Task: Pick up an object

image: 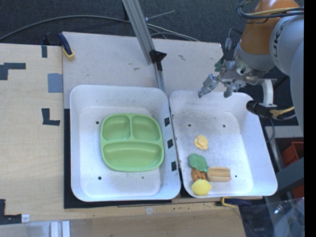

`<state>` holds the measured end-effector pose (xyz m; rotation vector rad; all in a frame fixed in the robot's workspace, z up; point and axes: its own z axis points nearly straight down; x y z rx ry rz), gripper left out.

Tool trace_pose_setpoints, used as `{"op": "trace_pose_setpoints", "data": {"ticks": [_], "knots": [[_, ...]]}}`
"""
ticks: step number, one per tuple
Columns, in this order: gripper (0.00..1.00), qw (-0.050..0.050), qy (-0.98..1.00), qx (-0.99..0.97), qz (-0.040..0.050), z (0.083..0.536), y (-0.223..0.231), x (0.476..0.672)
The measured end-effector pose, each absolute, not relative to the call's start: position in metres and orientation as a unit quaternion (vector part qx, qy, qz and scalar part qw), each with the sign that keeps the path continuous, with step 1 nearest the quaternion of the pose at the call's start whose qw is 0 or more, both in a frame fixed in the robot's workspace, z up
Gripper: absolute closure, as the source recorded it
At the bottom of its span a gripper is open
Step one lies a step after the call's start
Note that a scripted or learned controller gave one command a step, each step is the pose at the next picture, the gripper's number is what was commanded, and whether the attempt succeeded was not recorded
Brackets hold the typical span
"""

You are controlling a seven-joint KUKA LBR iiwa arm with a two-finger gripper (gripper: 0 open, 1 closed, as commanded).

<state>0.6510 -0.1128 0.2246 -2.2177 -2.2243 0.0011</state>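
Observation:
In the right bin (249, 147) lie several small toy foods: a pale yellow piece (201, 142) near the middle, a green leafy piece (198, 161), an orange piece (198, 174) beneath it, a tan bun-like piece (219, 174) and a yellow lemon (201, 187) at the front. My gripper (217, 88) hangs above the back rim of the right bin, well behind the foods. Its two fingers are spread apart, with nothing between them.
The left bin (84, 147) holds a green divided plate (132, 142). A grey metal post (140, 26) slants over the bench behind the bins. A yellow-and-blue clamp (65, 46) sits at the back left. Cables run across the dark floor behind.

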Motion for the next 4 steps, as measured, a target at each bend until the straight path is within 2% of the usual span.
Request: {"op": "trace_pose_setpoints", "data": {"ticks": [1, 3, 4], "knots": [[0.00, 0.000, -0.708, -0.706, 0.0005, 0.225, -0.113, 0.651], [0.00, 0.003, -0.708, -0.706, 0.0028, 0.109, -0.102, 0.640], [0.00, 0.000, -0.708, -0.706, 0.0015, 0.088, -0.101, 0.639]]}}
